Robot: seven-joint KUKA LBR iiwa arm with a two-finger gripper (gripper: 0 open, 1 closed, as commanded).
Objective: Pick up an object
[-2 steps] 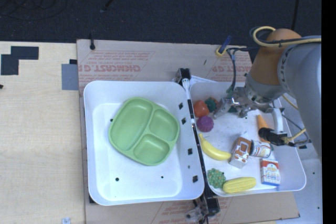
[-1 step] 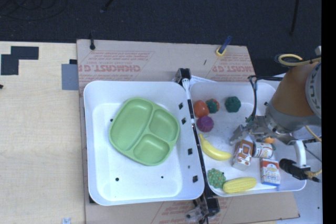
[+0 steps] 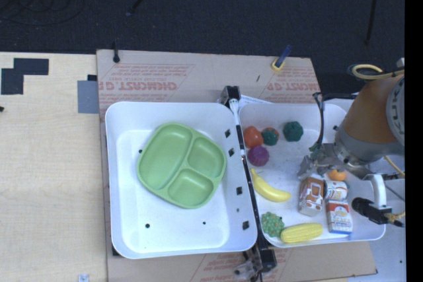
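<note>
The claw (image 3: 316,160) is hanging low over the right bin (image 3: 291,242), just above the brown carton (image 3: 311,195). It is reading as a dark grey tangle under the arm's wrist, and whether it is wide or narrow is something I cannot tell; nothing is visibly sitting in it. The arm (image 3: 373,121), with its orange band, is covering the bin's far right corner and hiding whatever is lying beneath it.

The objects to pick are all sitting in the right bin. Next to the brown carton a white carton (image 3: 337,190) and a smaller carton with an orange label (image 3: 340,216) are lying side by side, touching; a small orange piece (image 3: 338,175) is peeking out above them, too hidden to name. A banana (image 3: 267,187) is lying near the bin's left wall, with a purple ball-like item (image 3: 258,155), a red one (image 3: 252,136) and two dark green ones (image 3: 269,137) (image 3: 293,131) beyond it. At the near edge a corn cob (image 3: 301,232) is lying beside a green leafy piece (image 3: 271,222).

The left bin (image 3: 125,221) is holding a green divided plate (image 3: 182,164). Both bins are resting on cardboard (image 3: 165,79) on the desk (image 3: 46,175).
</note>
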